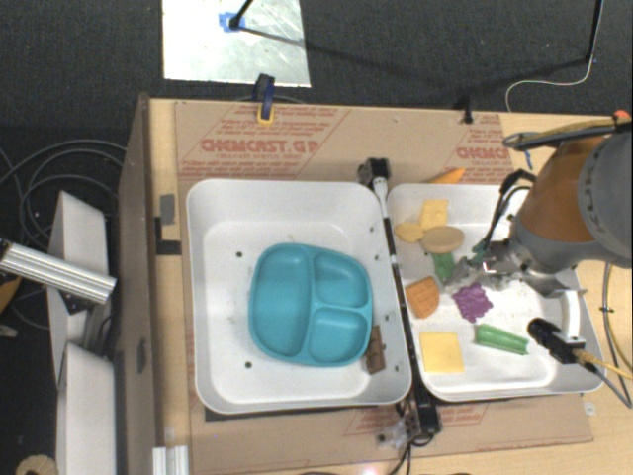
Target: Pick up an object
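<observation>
**A:** What does the overhead camera show in the left bin (213, 295)?

**B:** A teal divided plate (309, 305) lies flat in the middle. A small brown piece (376, 349) sits by the bin's right wall.

**A:** And the right bin (495, 379)?

**B:** That is where the toy food lies: a yellow wedge (433, 212) and a tan disc (442, 238) near the back, an orange piece (422, 296) by the left wall, a yellow square (441, 351) at the front, a purple cluster (473, 303) in the middle and a green pod (500, 339) just to its right.

**A:** Where is the gripper (473, 270)?

**B:** Low over the bin's middle, just above the purple cluster and beside a small green piece (444, 264). I cannot tell how its fingers stand, nor whether anything is between them.
</observation>
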